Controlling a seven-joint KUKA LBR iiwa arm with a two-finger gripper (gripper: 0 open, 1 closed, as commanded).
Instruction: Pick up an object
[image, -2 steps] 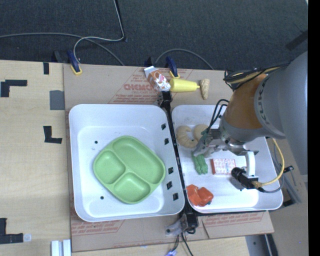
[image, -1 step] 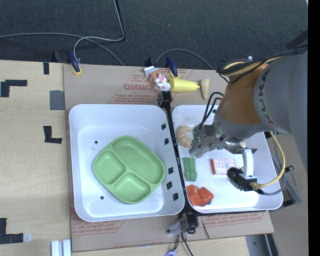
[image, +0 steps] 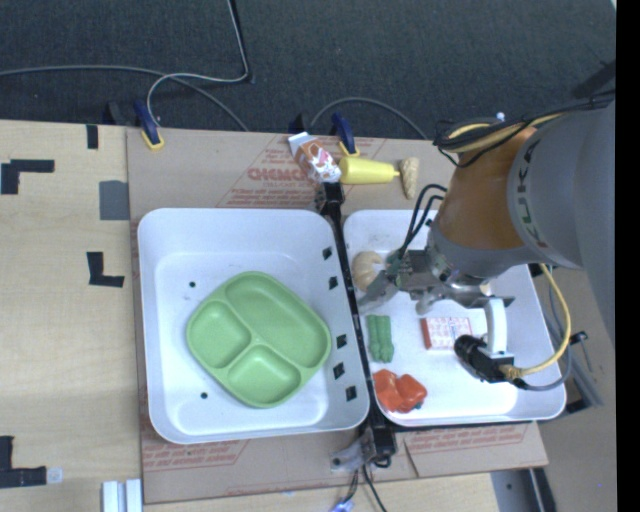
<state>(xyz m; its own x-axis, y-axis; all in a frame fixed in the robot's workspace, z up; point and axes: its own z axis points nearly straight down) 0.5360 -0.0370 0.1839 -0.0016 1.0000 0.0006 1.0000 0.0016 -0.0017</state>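
Near the right bin's left wall your gripper hovers, grip state unclear, beside the green block, above the orange toy.

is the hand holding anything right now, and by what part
Cannot be told: the hand is low in the right bin beside a beige object, with nothing visibly held.
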